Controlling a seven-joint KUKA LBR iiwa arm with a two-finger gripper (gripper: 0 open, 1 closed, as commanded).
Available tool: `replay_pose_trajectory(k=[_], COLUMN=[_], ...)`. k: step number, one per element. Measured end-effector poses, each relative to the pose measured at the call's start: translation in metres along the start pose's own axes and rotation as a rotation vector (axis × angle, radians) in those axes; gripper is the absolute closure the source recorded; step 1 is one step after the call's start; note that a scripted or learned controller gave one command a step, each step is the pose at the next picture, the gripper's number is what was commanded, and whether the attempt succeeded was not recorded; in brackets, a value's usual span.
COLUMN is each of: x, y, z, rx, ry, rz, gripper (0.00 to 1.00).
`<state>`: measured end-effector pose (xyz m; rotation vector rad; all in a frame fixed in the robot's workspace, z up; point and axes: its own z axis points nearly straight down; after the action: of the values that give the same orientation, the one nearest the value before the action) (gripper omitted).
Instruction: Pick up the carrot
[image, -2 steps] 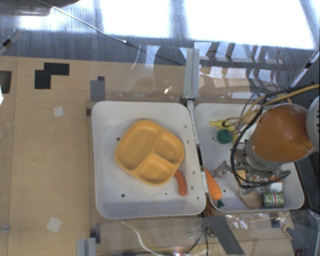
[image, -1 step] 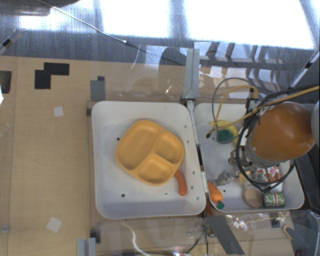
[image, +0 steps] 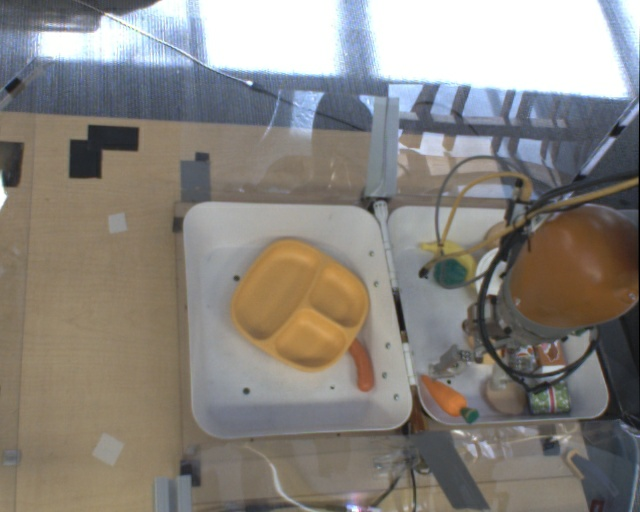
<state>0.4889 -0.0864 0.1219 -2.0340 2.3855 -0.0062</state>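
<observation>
The carrot (image: 444, 396) is orange with a green stub and lies in the near left corner of the right bin (image: 410, 235), pointing toward the bin's left wall. The arm's orange band (image: 572, 268) hangs over the middle of that bin and hides much of it. Below the band, the gripper (image: 452, 360) is a small grey metal part just above the carrot's thick end. Cables loop around it.
The left bin (image: 215, 300) holds a yellow divided plate (image: 300, 302) and a brown sausage (image: 363, 366) near its right wall. The right bin also has a green and yellow toy (image: 452, 268), a green-labelled can (image: 548, 400) and a beige piece (image: 505, 396).
</observation>
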Motion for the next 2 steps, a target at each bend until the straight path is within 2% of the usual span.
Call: replay_pose_trajectory(k=[1, 2], x=[0.006, 0.003], y=[0.0, -0.002], z=[0.019, 0.008], rx=[-0.004, 0.002], ry=[-0.001, -0.003], rz=[-0.295, -0.292], gripper=[0.0, 1.0])
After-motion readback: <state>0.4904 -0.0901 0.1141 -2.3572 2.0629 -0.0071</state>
